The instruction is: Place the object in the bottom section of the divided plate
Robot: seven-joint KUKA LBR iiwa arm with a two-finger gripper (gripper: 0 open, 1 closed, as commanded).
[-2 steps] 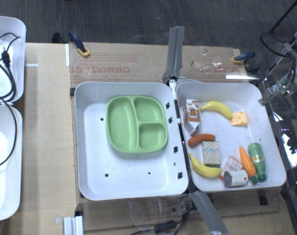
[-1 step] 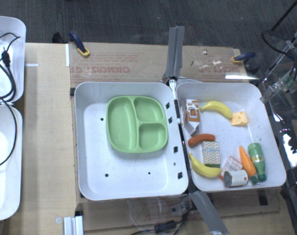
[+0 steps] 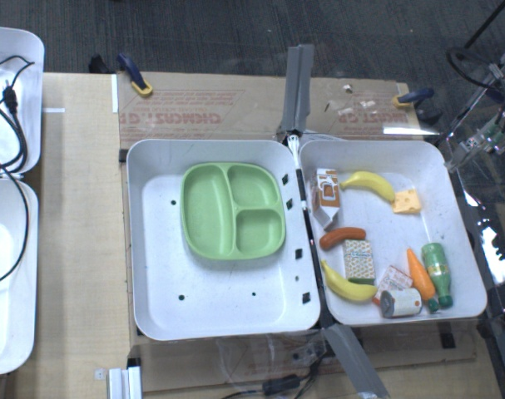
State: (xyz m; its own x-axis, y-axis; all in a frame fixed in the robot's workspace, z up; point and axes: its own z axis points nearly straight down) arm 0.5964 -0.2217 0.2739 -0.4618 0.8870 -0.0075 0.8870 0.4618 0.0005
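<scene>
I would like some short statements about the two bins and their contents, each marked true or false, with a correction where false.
1. The green divided plate lies in the left bin. True.
2. A sausage is already on the plate. False: the sausage lies in the right bin, and all the plate's sections are bare.
3. Two bananas are in the right bin. True: one banana near the far side, another banana nearer the front.
4. The cheese wedge touches the carrot. False: the carrot lies apart, beside the green bottle.
5. The plate has four sections. False: it has three.
</scene>
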